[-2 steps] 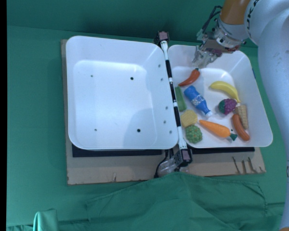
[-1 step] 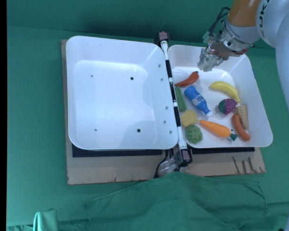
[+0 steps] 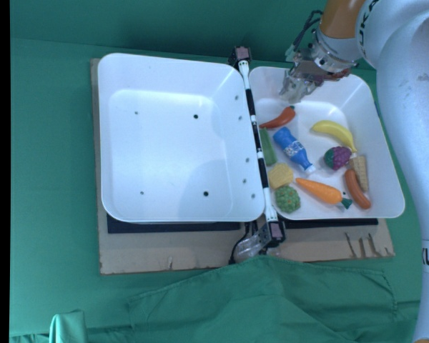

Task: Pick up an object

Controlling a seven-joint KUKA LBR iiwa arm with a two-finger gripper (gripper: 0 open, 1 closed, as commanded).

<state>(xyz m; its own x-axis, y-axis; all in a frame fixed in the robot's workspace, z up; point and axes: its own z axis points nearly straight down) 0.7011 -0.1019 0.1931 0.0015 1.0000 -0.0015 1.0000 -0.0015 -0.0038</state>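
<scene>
My gripper (image 3: 294,90) hangs over the far left part of the right bin (image 3: 375,113), just above and behind a red chili pepper (image 3: 278,118). Nothing shows between its fingers. Below it lie a blue bottle (image 3: 294,149), a yellow banana (image 3: 334,133), a purple grape bunch (image 3: 336,157), an ice-cream cone (image 3: 359,171), a carrot (image 3: 322,191), a sausage (image 3: 357,189), a green pineapple-like fruit (image 3: 287,199), a yellow piece (image 3: 279,175) and a green vegetable (image 3: 267,148) against the left wall.
The left bin (image 3: 129,84) has only small dark holes in its floor. A black-and-white bar (image 3: 256,138) runs between the bins. Green cloth (image 3: 272,302) is bunched at the front. My arm (image 3: 415,120) passes over the right bin's right side.
</scene>
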